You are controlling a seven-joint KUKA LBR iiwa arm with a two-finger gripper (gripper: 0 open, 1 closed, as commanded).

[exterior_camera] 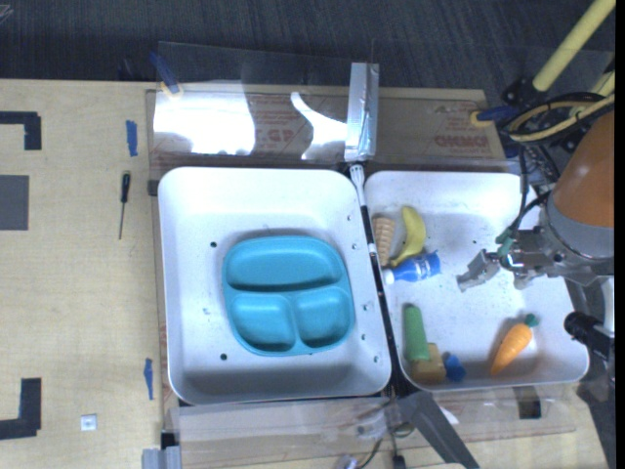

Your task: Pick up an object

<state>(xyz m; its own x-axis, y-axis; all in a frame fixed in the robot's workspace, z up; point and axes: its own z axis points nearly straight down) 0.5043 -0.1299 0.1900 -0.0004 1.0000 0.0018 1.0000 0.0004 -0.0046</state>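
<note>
While arm reaches in from right, gripper (480, 270) hovers over right bin (459, 189), above bare floor between blue bottle (414, 269) and carrot (512, 345); whether fingers spread or pressed together, cannot tell. Nothing seen between them. Banana (414, 231) lies at bin's left side, touching ridged tan cone (386, 234); bottle just below both. Green cylinder (416, 330) near front-left corner, yellow-blue block (439, 366) against its lower end. Carrot well apart, near front-right. Left bin (195, 203) holds blue divided tray (286, 291), centred.
</note>
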